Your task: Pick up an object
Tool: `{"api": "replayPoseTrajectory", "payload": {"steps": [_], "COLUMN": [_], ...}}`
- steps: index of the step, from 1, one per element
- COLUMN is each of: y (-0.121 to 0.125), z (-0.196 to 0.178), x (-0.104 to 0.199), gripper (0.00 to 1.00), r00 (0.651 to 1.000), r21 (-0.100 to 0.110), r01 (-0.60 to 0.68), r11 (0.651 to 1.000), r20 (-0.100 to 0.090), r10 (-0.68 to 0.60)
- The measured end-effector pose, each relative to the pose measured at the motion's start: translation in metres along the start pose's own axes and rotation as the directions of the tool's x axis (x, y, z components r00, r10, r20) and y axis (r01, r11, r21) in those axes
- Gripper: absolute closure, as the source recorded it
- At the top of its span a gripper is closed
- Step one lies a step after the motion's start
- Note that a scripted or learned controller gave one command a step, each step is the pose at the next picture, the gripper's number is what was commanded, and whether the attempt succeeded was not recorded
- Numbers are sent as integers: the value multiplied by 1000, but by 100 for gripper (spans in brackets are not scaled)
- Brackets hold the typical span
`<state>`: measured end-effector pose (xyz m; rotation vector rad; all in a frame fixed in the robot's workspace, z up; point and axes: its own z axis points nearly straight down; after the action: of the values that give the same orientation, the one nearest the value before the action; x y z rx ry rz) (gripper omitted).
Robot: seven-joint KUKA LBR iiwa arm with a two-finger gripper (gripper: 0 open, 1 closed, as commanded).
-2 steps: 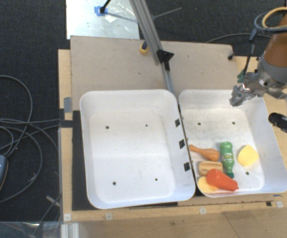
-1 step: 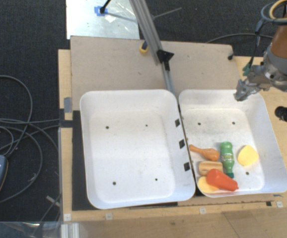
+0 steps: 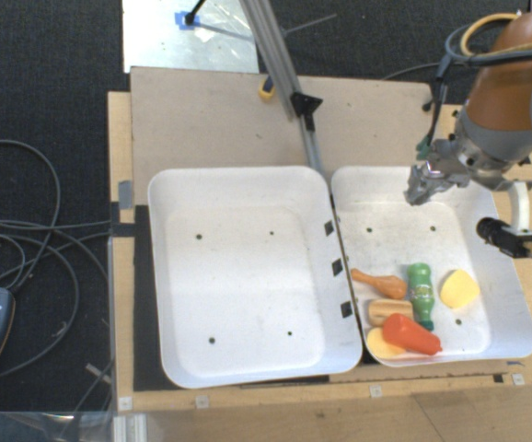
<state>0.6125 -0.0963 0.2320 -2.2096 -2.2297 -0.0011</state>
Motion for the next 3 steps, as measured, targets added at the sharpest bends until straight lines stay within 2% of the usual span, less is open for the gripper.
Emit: {"api": "replayPoseTrajectory", "payload": {"steps": [1, 3], "y": [-27, -64], "z": [-4, -19], "x": [57, 153], "gripper": [100, 100], "r00": [1000, 1000], "r21": [0, -1], "r01": [1, 2], "r11": [1000, 1000], "r20": [0, -1], "r10": [-1, -2]}}
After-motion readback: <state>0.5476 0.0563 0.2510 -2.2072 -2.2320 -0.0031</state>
